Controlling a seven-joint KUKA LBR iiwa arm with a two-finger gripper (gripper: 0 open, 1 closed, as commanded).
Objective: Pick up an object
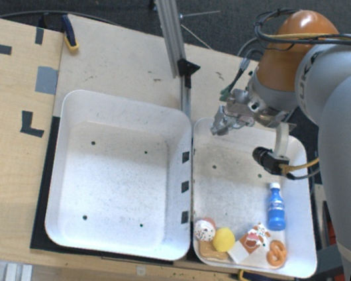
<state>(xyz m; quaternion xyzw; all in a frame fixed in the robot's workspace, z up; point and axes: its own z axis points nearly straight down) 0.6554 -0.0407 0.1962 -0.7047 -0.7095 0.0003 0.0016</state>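
The gripper (222, 126) is seen over the top left corner of the right bin (237, 174); its opening cannot be told. A blue bottle (276, 210) and small objects (238, 240) are gathered at lower right.

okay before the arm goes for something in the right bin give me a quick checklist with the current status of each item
1. Objects available in the right bin: ok. A blue bottle, yellow ball, speckled ball, pretzel-like orange piece and small red-and-white toy sit along its near edge.
2. Hand over the right bin: ok, at the far left corner.
3. Hand above a target: not ok; the objects lie at the opposite end.
4. Hand holding nothing: ok, nothing shows between the fingers.
5. Finger opening: cannot tell.
6. Room around targets: not ok; most are clustered, the bottle stands freer.
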